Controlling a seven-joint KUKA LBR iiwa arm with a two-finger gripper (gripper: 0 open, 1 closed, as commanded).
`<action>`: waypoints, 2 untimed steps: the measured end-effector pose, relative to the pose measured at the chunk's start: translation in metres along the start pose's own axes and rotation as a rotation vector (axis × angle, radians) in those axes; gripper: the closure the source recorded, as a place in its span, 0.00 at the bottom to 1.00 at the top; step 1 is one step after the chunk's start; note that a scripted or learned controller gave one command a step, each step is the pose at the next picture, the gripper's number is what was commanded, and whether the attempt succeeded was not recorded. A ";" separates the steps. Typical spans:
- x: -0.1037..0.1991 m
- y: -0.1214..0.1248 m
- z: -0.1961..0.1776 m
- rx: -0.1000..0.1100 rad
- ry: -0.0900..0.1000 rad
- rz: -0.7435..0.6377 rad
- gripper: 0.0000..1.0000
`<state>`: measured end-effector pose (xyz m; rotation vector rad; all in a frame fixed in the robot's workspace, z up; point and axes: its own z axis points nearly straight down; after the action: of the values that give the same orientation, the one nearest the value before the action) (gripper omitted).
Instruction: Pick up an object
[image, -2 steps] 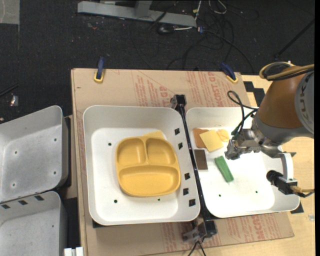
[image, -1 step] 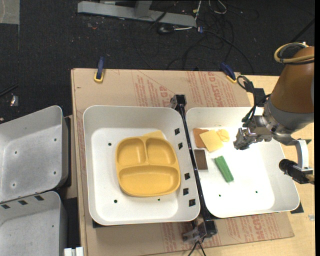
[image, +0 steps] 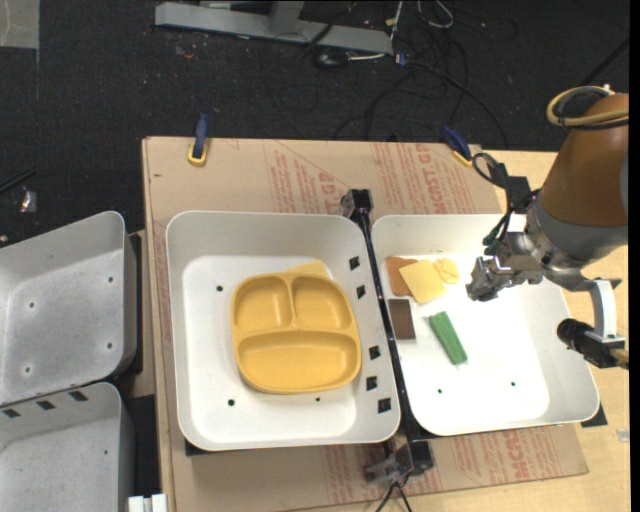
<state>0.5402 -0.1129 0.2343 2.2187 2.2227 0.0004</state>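
The right bin (image: 520, 390) holds a green block (image: 449, 337), a yellow piece (image: 428, 279) lying partly over an orange-brown flat piece (image: 400, 272), and a small dark brown block (image: 401, 319) by the bin's left wall. My gripper (image: 486, 280) hangs over the upper part of this bin, just right of the yellow piece and above the green block. Nothing shows between its fingers. In the left bin (image: 200, 400) lies a yellow divided tray (image: 296, 333).
A black divider (image: 378, 300) runs between the two bins. Both bins rest on a cardboard sheet (image: 260, 170) held by blue clamps (image: 199, 140). Grey metal trays (image: 60, 300) stand at the left. The right bin's lower half is bare white floor.
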 end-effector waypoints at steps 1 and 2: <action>0.047 0.004 0.009 0.002 0.002 -0.005 1.00; 0.094 0.019 0.003 -0.001 0.001 -0.006 1.00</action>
<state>0.5588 -0.0193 0.2310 2.2122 2.2292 0.0033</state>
